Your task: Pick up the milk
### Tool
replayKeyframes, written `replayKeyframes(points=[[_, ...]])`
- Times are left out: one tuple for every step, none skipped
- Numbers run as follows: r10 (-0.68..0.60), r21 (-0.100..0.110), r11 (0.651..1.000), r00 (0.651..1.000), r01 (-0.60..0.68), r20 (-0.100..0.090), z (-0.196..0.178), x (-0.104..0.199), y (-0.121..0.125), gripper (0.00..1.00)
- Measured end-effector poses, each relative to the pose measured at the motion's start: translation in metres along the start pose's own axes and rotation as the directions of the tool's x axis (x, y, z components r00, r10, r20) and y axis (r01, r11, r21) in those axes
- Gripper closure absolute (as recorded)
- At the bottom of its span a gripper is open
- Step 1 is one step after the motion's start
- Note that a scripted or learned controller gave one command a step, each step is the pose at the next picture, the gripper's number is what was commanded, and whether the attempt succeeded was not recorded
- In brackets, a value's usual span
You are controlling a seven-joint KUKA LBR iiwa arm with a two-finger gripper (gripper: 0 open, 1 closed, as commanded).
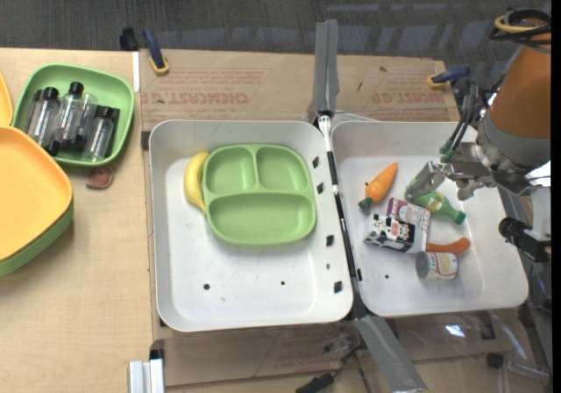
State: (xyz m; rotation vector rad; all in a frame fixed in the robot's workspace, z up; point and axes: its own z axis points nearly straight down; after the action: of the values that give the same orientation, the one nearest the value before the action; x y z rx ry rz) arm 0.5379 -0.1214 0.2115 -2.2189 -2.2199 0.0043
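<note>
The milk [399,226] is a small carton with a black-and-white cow pattern and a purple side. It lies on its side in the middle of the right bin [500,295]. My gripper [441,184] hangs over the bin's right part, up and to the right of the carton and apart from it. Its fingers are open, with nothing held between them. A green bottle [445,206] lies just below the fingertips, partly under them.
The right bin also holds a carrot [379,182], an orange-red sausage [448,245] and a small can [436,265], all close around the carton. The left bin [254,295] holds a green divided plate [259,194] and a banana [194,181].
</note>
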Motion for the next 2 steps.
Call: replayKeyframes(points=[[-0.015, 0.001, 1.0, 1.0, 0.015, -0.001, 0.1214, 0.0284, -0.0616, 0.0], [-0.01, 0.002, 1.0, 1.0, 0.01, -0.001, 0.1131, 0.027, -0.0617, 1.0]])
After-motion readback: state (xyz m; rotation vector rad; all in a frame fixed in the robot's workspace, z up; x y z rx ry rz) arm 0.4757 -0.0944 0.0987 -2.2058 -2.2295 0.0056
